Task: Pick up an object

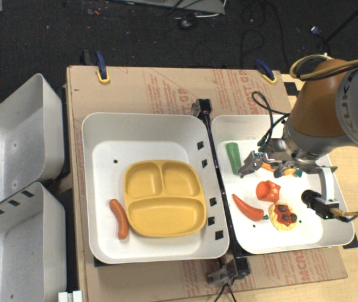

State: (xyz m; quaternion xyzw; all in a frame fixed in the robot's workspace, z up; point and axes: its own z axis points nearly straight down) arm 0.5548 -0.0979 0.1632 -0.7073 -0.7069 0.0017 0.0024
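Note:
My gripper (258, 163) hangs low over the right bin (336, 234), in its upper middle. A small orange thing (268, 165) shows right against the gripper; whether it is held I cannot tell. A green cylinder (233, 157) lies just left of the gripper. A red pepper (267, 190) sits a little below it. Further down lie a long red chili (248, 208) and a small yellow slice with red topping (283, 216).
The left bin (97, 168) holds a yellow divided plate (164, 198) and a brown sausage (119, 218) beside the plate's left edge. A black divider (213, 162) runs between the bins. Two white trays (15, 168) stand off the bench at the left.

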